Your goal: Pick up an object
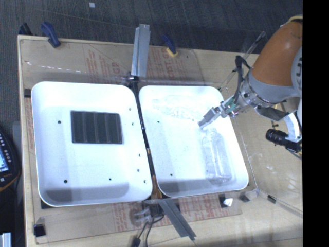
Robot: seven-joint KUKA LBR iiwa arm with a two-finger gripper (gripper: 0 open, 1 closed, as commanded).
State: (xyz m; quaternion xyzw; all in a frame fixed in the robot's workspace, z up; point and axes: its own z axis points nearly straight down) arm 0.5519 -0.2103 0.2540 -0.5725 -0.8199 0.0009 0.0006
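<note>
Gripper [208, 118] is hovering over the right bin [175, 184] near its right edge, just above the top of a clear bottle [216, 158]; can't tell its state. Bottle is lying along that bin's right wall. A dark pad [96, 127] is sitting mid left bin [51, 189].

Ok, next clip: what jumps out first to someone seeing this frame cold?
Probably the orange-banded arm reaching in from the right, its gripper low over the right bin. Next, the dark ridged rectangle lying flat in the middle of the left bin. Easy to miss: a clear plastic bottle lying along the right bin's right side, just below the gripper.
</note>
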